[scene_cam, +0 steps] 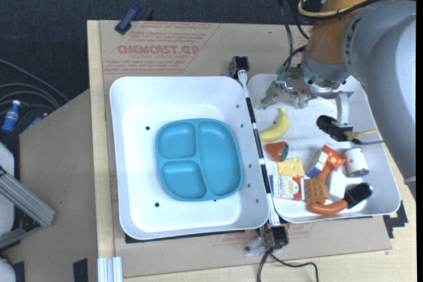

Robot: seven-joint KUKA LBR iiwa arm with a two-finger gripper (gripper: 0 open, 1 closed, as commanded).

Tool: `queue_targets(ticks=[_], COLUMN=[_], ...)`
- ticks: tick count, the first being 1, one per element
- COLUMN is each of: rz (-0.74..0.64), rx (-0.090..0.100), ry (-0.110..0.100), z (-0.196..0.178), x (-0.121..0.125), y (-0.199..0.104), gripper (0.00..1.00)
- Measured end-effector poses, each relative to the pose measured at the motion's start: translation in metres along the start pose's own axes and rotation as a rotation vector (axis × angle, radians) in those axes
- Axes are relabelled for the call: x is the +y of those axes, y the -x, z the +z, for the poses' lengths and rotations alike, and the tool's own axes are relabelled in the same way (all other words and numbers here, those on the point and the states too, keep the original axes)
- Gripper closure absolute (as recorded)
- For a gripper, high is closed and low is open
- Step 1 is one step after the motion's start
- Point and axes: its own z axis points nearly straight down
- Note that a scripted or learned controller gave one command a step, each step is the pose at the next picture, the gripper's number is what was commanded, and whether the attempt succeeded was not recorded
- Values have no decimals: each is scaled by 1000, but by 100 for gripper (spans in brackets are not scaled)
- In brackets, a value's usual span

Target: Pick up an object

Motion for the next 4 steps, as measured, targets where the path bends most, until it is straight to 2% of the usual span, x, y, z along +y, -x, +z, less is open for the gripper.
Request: queue_targets(ticks=[1,2,3,4], rz=[0,0,1,0], rx=[0,0,0,0], ry=[2,1,0,2], z=[-11,-10,0,-11], x=[1,1,0,1], y=[0,0,1,0], gripper=[100,0,0,100])
